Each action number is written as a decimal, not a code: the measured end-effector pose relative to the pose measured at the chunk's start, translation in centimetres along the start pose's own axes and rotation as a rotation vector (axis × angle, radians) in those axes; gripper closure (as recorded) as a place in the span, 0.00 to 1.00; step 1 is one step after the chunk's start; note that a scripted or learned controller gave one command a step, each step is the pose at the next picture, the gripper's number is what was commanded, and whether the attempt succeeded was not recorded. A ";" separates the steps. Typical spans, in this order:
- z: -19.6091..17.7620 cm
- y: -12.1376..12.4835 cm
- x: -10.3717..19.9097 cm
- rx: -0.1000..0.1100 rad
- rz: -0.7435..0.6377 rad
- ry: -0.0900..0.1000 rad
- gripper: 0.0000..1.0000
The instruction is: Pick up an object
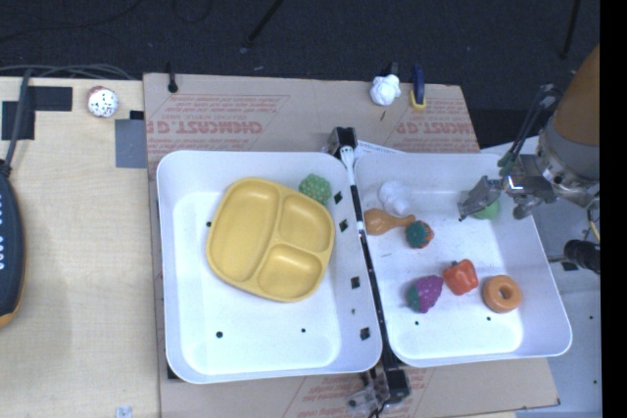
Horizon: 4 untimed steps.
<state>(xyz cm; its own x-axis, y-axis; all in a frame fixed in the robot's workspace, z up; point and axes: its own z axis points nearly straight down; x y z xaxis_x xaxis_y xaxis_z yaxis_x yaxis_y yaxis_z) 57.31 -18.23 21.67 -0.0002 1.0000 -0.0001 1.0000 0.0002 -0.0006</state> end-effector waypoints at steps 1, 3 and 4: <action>13.4 -5.7 1.1 0.004 0.001 0.002 0.00; 11.9 -2.1 6.7 0.003 0.003 0.002 1.00; 2.4 -3.5 15.7 -0.003 -0.006 0.003 1.00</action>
<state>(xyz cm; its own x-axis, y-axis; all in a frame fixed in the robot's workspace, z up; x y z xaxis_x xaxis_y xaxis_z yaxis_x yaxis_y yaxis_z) 53.85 -2.51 19.23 -0.0066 1.0000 0.0031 1.0000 0.0065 0.0028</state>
